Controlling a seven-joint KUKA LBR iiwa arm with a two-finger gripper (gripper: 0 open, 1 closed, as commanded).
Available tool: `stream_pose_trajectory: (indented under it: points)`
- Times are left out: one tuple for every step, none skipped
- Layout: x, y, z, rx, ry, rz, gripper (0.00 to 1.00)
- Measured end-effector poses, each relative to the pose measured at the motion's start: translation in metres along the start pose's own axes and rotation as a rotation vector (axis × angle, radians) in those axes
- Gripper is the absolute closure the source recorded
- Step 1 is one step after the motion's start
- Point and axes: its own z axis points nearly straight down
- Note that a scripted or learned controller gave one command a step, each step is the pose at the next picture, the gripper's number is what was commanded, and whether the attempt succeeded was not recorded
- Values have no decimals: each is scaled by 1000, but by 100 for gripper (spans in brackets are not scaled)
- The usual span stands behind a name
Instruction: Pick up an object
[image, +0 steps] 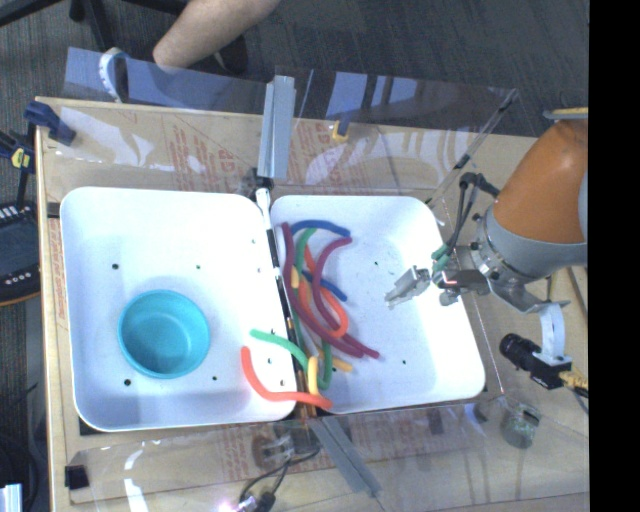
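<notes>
Gripper first: it's over the right bin, mid-bin toward the right side, pointing left. Jaws — can't tell, too small and blurry to call apart or together. Nothing visible caught in it, so no pick to report yet.

Just left of it, w/ bare white floor between, sits the tangle of flexible tubes along the right bin's left wall. That's the likely target; near the gripper but not touching.

Counting tubes, approx, since they overlap: one blue, one green arching under it, a couple of purple/maroon, one red-orange loop, a yellow stub. Two more straddle the divider: a green one and a red-orange one curling into the left bin. Call it eight or so, can't be exact in the knot.

Left bin: one teal bowl, upright, lower-left area, well apart from the gripper.

Two bins, one bowl, one arm coming in from the right, orange band showing.

Progress, my read: early. Approach looks about done, but grasp and lift are both left. Gripper needs to shift left onto the tubes and close on one; tangled strands may drag neighbours along.
</notes>
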Motion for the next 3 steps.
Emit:
stream_pose_trajectory:
  points:
    - [32, 20, 74, 1, -1, -73, 0]
    - [56, 21, 167, -15, -10, -177, 0]
    - [57, 21, 158, -12, -7, -184, 100]
